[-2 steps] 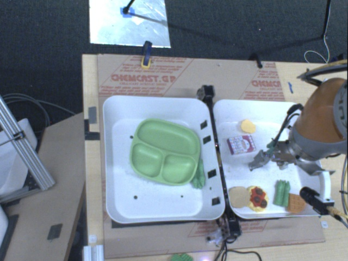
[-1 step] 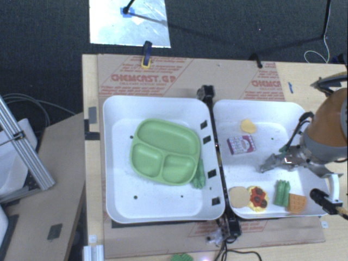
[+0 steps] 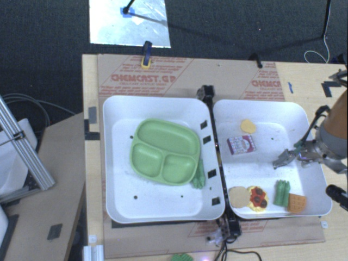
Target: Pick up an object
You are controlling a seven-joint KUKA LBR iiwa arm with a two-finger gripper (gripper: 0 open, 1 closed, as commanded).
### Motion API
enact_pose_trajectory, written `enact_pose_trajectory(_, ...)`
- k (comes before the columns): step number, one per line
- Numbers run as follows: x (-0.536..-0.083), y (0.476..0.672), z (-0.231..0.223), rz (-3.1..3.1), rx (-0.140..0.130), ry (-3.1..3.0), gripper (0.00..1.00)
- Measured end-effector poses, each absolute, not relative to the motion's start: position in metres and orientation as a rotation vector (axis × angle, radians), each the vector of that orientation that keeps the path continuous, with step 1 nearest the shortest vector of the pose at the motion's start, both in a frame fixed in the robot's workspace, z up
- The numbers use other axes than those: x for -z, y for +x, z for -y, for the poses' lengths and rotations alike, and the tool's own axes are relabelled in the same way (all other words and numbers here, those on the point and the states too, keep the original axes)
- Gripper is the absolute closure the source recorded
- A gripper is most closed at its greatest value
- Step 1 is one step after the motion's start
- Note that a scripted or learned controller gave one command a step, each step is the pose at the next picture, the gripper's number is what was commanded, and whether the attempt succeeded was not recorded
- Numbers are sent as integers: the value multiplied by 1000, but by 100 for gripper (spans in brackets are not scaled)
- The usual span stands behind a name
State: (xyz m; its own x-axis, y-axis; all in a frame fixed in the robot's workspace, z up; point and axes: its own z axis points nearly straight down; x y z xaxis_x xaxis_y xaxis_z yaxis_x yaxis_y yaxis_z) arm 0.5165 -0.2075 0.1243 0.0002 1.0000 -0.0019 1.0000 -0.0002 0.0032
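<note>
While the arm reaches in from the right, its gripper (image 3: 286, 159) hangs over the right bin (image 3: 272, 113), near that bin's right wall; whether it is open or closed cannot be told at this size, and nothing shows held in it.

Seen from above at a slant, two shallow white bins sit side by side on a desk (image 3: 179, 72). Several small toys lie in the right bin. A yellow piece (image 3: 248, 126) rests toward the far side, with a small pink and white carton (image 3: 241, 144) just in front of it, both left of the gripper and apart from it. Along the near edge sit a tan round piece (image 3: 237, 196), a pizza slice (image 3: 258, 197), a green vegetable (image 3: 281, 193) and an orange waffle (image 3: 297, 202); the green vegetable lies just below the gripper.

A green divided plate (image 3: 164, 151) lies in the left bin (image 3: 117, 145), well apart from the gripper.
</note>
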Motion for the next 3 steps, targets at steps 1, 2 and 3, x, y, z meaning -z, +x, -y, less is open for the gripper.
enact_pose_trajectory(1, -82, 530, 164, -2230, -1, 2214, 0)
enact_pose_trajectory(2, -89, 539, 208, -2219, -2, 2218, 0)
enact_pose_trajectory(3, -84, 527, 206, -2222, 0, 2219, 0)
